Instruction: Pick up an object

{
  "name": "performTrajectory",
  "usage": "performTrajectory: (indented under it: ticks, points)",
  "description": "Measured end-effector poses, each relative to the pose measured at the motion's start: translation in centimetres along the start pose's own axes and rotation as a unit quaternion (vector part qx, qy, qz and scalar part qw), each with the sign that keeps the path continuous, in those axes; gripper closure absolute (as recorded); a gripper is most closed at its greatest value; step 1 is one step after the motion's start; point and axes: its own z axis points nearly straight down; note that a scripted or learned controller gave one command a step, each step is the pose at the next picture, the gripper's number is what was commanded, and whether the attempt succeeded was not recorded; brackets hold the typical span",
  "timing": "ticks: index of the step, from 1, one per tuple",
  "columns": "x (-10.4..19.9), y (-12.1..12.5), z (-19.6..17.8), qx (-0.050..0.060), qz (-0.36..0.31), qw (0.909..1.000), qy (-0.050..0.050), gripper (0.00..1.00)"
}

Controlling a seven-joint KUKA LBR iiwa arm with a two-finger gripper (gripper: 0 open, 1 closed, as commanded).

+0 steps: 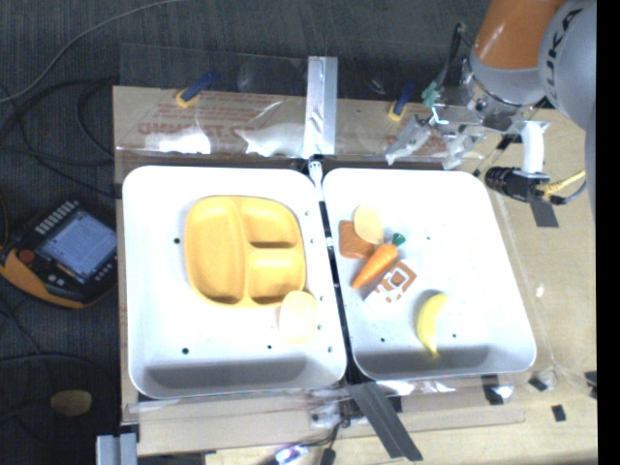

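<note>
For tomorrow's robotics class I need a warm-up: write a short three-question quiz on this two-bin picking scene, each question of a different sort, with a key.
1. True or false: the yellow plastic banana lies in the left white bin.
2. The orange plastic carrot lies in which bin? A left, B right.
3. Fill in: the yellow divided tray has ___ compartments.

Key: 1 false, it lies in the right white bin; 2 B; 3 three.

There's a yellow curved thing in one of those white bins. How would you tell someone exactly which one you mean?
Look at the right-hand white bin, the one nearer the grey and orange arm. Its toys cluster by the divider between the bins; the banana lies alone, closer to the bin's front edge, below and right of the carrot. It is the bin's only curved, all-yellow piece, unlike the straight orange carrot.
</note>
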Motion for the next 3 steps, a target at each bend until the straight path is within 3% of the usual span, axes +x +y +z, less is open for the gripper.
performTrajectory:
  ticks: [1, 2, 3]
  points:
    - [0.1, -2.4, 12.4, 0.001, 0.006, 1.0, -0.001, 0.0]
    - [-0.9, -14.6, 18.4, -0.003, 0.01, 0.9999, 0.001, 0.0]
    - [-1.0, -8.0, 19.1, -0.008, -0.079, 0.9968, -0.002, 0.0]
